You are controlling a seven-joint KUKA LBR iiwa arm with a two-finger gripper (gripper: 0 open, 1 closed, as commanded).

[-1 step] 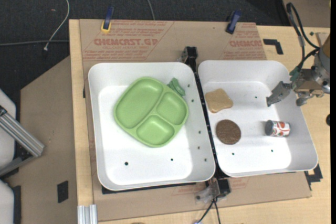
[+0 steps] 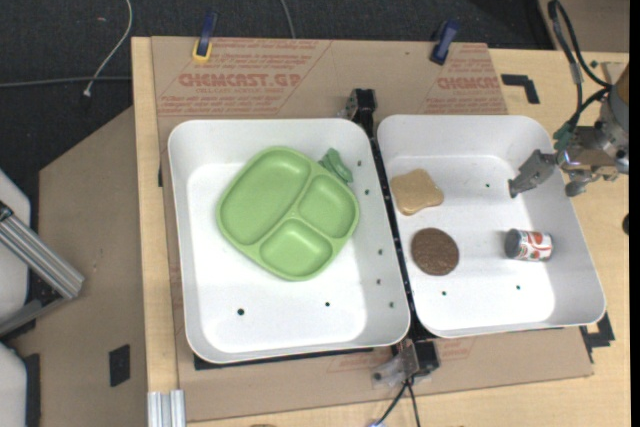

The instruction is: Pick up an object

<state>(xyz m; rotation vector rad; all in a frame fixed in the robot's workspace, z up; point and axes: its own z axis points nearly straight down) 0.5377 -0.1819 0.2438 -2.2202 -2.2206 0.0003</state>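
Camera view: we see three loose candidates in right bin [image 2: 470, 140] – small can [image 2: 527, 245] on its side near right wall, brown round piece [image 2: 435, 251] and tan toast-shaped piece [image 2: 415, 191] near left wall, all well apart, so each graspable alone, we judge; end effector [image 2: 545, 170] over bin's upper right, holding nothing, how far open we cannot tell; left bin [image 2: 200, 245] carries green divided plate [image 2: 288, 212]; bins on cardboard sheet [image 2: 300, 65] clamped to desk, likely against sliding; dark floor with cables beyond

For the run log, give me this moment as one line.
end effector: over right bin, holding nothing | can, cookie, toast: right bin | green plate: left bin
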